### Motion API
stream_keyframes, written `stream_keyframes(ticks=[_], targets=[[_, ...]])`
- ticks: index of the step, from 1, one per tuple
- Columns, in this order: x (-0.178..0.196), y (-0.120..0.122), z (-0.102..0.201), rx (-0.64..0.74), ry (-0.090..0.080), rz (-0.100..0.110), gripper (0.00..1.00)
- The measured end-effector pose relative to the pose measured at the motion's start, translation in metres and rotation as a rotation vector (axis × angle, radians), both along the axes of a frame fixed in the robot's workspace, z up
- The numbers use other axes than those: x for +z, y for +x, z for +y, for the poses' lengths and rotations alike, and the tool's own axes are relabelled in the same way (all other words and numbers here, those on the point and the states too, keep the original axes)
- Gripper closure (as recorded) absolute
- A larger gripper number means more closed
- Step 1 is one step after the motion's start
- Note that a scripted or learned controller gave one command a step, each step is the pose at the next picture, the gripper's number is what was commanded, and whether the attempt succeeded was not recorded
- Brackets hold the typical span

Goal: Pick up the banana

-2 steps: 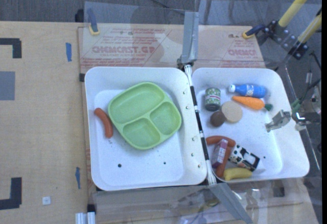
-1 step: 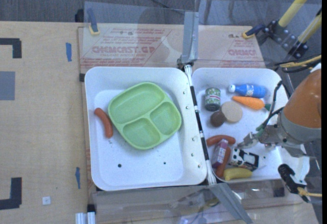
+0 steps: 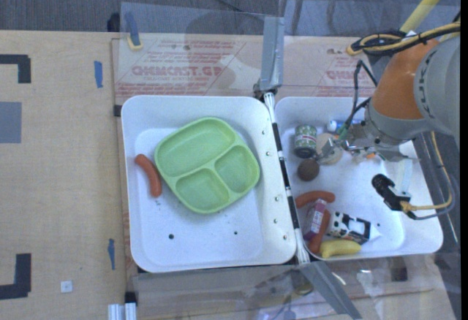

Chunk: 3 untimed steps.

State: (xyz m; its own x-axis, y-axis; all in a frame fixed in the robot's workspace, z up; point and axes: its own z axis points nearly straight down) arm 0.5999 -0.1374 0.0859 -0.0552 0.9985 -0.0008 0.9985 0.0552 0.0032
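The banana (image 3: pixel 341 247) is small and yellow and lies at the front edge of the right bin (image 3: pixel 417 234), beside a black-and-white carton (image 3: pixel 350 226). My gripper (image 3: pixel 342 143) hangs over the back part of that bin, just right of a small can (image 3: pixel 306 142). It is well behind the banana and apart from it. The grey wrist with its orange band (image 3: pixel 398 88) reaches in from the right.
In the right bin there are also a brown round thing (image 3: pixel 308 169), a red sausage (image 3: pixel 314 199) and a red bottle (image 3: pixel 316 220). The left bin (image 3: pixel 219 238) bears a green divided plate (image 3: pixel 208 164) and another sausage (image 3: pixel 148 174).
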Motion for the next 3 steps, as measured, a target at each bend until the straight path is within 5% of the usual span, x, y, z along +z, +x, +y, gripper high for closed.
stream_keyframes(ticks=[1, 2, 3], targets=[[0.001, -0.075, 0.04, 0.251, 0.001, -0.001, 0.0], [0.099, -0.094, 0.092, 0.444, 0.0, 0.002, 0.0], [0.099, -0.036, 0.157, 0.352, 0.0, 0.002, 0.0]])
